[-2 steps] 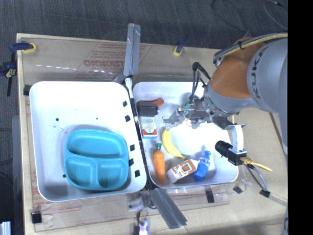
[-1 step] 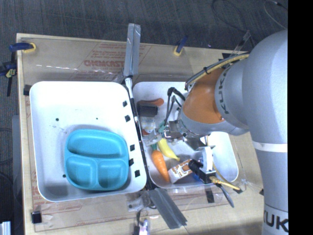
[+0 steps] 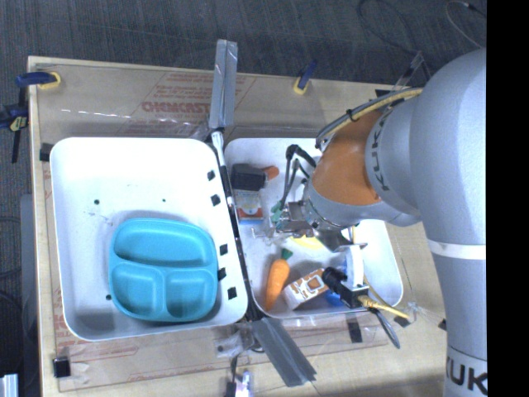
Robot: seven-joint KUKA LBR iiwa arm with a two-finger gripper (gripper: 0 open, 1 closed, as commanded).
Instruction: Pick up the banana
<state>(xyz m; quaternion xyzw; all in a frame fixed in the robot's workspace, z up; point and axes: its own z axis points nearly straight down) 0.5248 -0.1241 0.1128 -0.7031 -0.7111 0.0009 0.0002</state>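
Note:
In the right bin (image 3: 248, 300), a small yellow patch of the banana (image 3: 305, 242) shows just under the arm's wrist; the rest of it is hidden. My gripper (image 3: 283, 222) hangs low over the middle of this bin, directly beside that yellow patch and to its upper left. The orange band and grey arm (image 3: 364, 172) cover the bin's right half.
An orange carrot (image 3: 277, 279) lies near the right bin's front, with a white and orange carton (image 3: 307, 288) beside it. A black block (image 3: 247, 177) with an orange thing (image 3: 271, 172) sits at the back left. The left bin (image 3: 83, 180) holds a blue divided tray (image 3: 165, 267).

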